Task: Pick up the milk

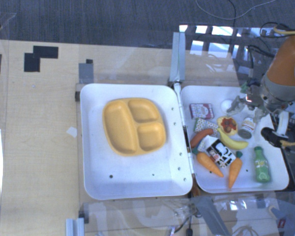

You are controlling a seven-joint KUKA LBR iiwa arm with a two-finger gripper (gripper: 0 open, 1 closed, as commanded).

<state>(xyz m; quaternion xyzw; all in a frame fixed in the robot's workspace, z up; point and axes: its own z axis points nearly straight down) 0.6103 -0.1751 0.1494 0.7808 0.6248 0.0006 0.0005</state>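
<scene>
Pale wood makes up the bench (34, 146), with clear plastic pieces lying along its near edge. On it sit two shallow white bins side by side. The left bin (132, 181) holds a yellow divided tray (134, 125). The right bin (280, 181) is crowded: nearest the camera lie two carrots (234, 172), a green bottle (261, 165) and the milk (220, 152), a small black-and-white carton lying tilted between the carrots, just below a banana (232, 140). A sausage (202, 137) rests at the carton's left. Farther in are a plate of red food (228, 125), a small can (246, 128) and a red-and-white packet (201, 111).

The grey arm with its orange band (284, 63) reaches in from the right, and its gripper (247, 103) hangs over the far part of the right bin, above the can and well apart from the milk; whether it is open or closed cannot be told. Beyond the bench, black tape marks (39, 57) sit on the wood, then dark grey carpet (98, 9) with a thin looping cable (216, 4).
</scene>
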